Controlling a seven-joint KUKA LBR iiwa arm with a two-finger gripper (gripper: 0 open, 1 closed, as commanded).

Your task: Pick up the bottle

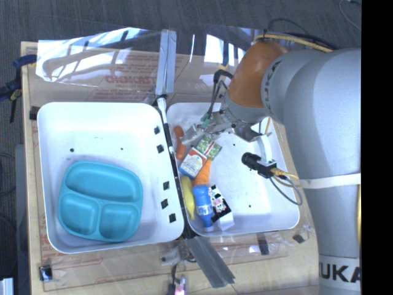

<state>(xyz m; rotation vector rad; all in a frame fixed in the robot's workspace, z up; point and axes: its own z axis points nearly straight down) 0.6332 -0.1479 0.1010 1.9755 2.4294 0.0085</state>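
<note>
Bins sit side by side on the bench, and we take the divider between them (164, 158) as our landmark. Left of the divider, the left bin (73, 121) holds a teal compartment tray (100, 200) lying flat in its near half, well apart from anything we need.

Just right of the divider, the right bin (270, 211) carries a crowded strip of clutter pressed against its left wall. The bottle (202, 206), blue with a lighter cap end, lies on its side near the front, touching a yellow piece (187, 195) on the divider side and a small black-and-white box (219, 206) on the far side. Behind it we see a green-and-white carton (199, 155) and an orange piece (203, 171).

Further right again, the gripper (206, 123) hangs over the back of that strip, above the carton; we cannot tell how it is set. We judge the bottle is not yet picked.

Since the bottle is hemmed by neighbours along both long sides, a grasp across them looks tight. Open floor lies right of the box.
</note>
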